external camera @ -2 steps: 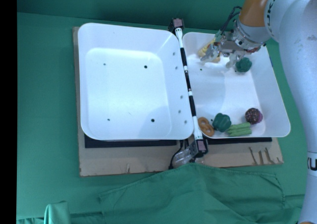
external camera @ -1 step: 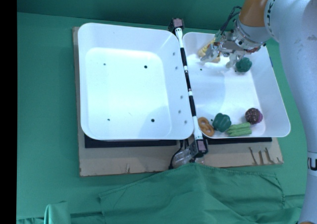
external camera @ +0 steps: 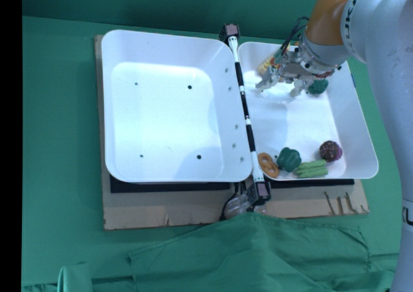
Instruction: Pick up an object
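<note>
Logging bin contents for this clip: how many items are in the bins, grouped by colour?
Green: 3, a dark green pepper-like toy, a light green pod, a dark green piece beside the gripper.
Orange or yellow: 2, a pretzel, a yellow piece partly hidden.
Dark red: 1, a berry.
Total: 6, all in the right bin.

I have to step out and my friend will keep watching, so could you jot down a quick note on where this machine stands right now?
Claw: hovering open over the far part of the right bin, nothing between its fingers.
Things: a yellow item and a dark green item lie near the claw. Along the near edge sit a pretzel, a green pepper, a light green vegetable and a dark red berry.
Done: nothing lifted yet.
Left: close on one object and raise it.
</note>
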